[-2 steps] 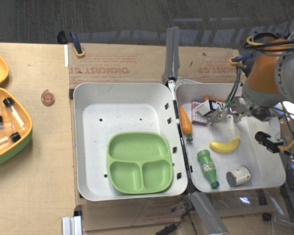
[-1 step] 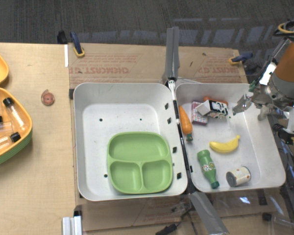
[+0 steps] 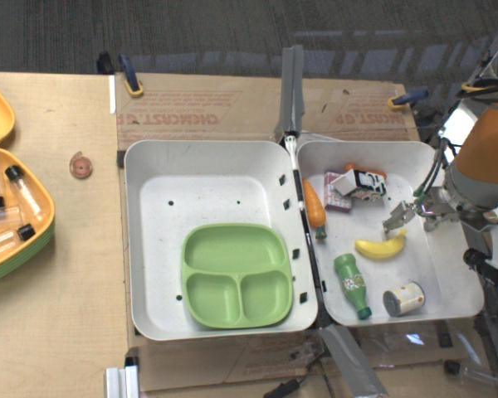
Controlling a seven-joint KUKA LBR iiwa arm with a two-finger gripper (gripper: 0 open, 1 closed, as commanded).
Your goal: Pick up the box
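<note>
My end effector hangs low over the right bin, just above the banana. I cannot tell whether it is released or clenched; nothing sits in it that I can make out.

The box lies toward the far wall of that bin, beyond the banana and a little left of it, touching a small purple-edged carton on its left. From the end effector it is near, up and to the left, with bare bin floor between.

I judge the box to be light printed cardboard, stiff enough along its edges but likely to dent on the broad faces, and a bit slick. I would grip across its short width, clear of the carton.
</note>
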